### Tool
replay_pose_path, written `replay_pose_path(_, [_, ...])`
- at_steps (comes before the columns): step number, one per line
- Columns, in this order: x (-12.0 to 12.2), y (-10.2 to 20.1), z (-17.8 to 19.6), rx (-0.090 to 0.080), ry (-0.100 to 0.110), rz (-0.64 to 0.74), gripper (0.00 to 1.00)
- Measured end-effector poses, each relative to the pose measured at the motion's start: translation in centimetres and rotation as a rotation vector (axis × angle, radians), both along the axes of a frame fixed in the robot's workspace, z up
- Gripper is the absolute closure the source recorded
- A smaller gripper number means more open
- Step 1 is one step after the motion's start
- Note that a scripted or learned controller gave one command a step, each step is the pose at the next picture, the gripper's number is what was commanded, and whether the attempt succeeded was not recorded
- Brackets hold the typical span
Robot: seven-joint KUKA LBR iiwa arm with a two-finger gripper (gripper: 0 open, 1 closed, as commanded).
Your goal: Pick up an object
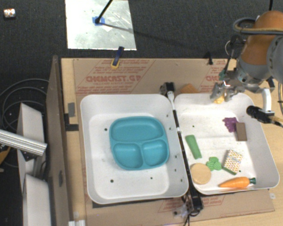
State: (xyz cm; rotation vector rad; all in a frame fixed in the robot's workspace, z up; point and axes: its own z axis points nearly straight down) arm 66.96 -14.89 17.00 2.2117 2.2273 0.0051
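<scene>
Your gripper [222, 94] is down at the far edge of the right bin [268, 163], close to the corner by the arm. A small yellow thing [218, 100] lies right under it, just inside that edge. It looks like you are at the grab step, with the yellow thing as the pick.

From up here you cannot tell if the gripper is open or closed. You cannot tell if it is touching the yellow thing or just sitting above it. So do not count it as held yet.

Next, I think you need to close on the yellow thing and lift straight up. Watch the bin wall, because it is very near.

The other toys sit well away:
- a purple thing [230, 124] and a brown block [241, 131] by the right edge
- a green stick [193, 146] by the left edge
- a carrot [235, 182] at the near edge

The left bin [100, 181] has a blue plate [139, 142] in its middle.
</scene>
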Motion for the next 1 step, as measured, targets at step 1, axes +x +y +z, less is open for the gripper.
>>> replay_pose_path(1, [-0.54,5.91,2.94,0.000,0.002,-0.002,1.00])
